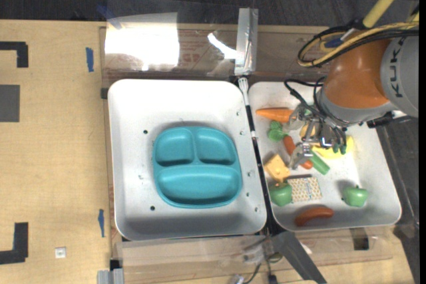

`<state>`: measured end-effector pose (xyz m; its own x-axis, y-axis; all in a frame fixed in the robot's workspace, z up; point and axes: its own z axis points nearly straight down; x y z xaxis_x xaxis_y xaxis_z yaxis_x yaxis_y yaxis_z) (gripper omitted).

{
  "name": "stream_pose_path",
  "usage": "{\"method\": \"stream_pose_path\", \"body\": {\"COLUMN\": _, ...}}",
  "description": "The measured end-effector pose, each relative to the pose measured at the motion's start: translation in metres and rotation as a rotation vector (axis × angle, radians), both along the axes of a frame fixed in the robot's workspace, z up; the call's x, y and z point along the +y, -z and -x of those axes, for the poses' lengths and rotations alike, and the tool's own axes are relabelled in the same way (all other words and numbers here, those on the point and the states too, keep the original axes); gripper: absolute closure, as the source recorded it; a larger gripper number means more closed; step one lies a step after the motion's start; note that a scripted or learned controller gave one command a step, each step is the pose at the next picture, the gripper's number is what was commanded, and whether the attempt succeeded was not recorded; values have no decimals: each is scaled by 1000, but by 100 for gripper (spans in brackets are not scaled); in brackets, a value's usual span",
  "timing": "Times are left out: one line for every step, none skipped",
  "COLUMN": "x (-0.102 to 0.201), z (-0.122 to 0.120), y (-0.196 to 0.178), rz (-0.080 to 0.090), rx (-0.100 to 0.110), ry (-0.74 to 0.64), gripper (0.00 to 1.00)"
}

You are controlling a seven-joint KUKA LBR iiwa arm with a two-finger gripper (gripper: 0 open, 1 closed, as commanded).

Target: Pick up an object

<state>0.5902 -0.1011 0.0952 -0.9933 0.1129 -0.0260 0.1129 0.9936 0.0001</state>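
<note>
Nearest the right bin's [389, 209] front edge lies a brown sausage [313, 213], beside a green pepper [281, 194] and patterned card [305, 189]. Pincer [307, 146] hangs mid-bin over crowded toys; its opening cannot be told. Best descend on one isolated piece, such as the green piece [357, 195] near the front right corner.

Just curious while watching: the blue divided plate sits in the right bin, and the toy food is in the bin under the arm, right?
Not quite. The camera view shows the blue divided plate in the left bin. The toy food does lie in the bin under the arm.

Tan bench [53, 143] with two white bins [126, 110] side by side.
</note>
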Motion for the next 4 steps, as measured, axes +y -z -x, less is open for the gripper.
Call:
{"method": "stream_pose_path", "body": {"x": 3, "z": 18, "y": 0, "rz": -2, "rx": -3, "ry": 49, "gripper": 0}}
{"method": "stream_pose_path", "body": {"x": -18, "z": 70, "y": 0, "rz": -6, "rx": -4, "ry": 236, "gripper": 0}}
{"method": "stream_pose_path", "body": {"x": 5, "z": 46, "y": 0, "rz": -1, "rx": -4, "ry": 171, "gripper": 0}}
{"method": "stream_pose_path", "body": {"x": 1, "z": -7, "y": -23, "rz": -3, "rx": 16, "ry": 79, "gripper": 0}}
